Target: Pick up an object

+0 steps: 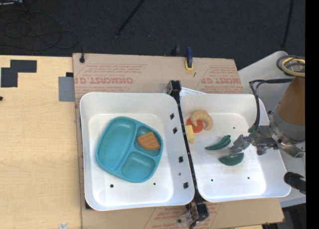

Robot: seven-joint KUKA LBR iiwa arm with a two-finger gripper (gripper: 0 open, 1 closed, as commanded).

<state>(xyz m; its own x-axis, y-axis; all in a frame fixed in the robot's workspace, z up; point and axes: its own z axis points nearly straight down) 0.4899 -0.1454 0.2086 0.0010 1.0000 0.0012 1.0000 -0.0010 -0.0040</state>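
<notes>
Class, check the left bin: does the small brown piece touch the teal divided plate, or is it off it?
Touching. The camera view shows the brown piece lying inside the teal plate's upper right compartment, resting on its surface.

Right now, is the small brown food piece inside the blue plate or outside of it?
Inside. The brown piece lies in the upper right compartment of the blue plate, within its rim, in the left bin.

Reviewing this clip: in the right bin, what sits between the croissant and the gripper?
In the camera view, a dark green pepper-like piece lies on the right bin floor between the croissant and the gripper. Another green piece sits just below the gripper.
</notes>
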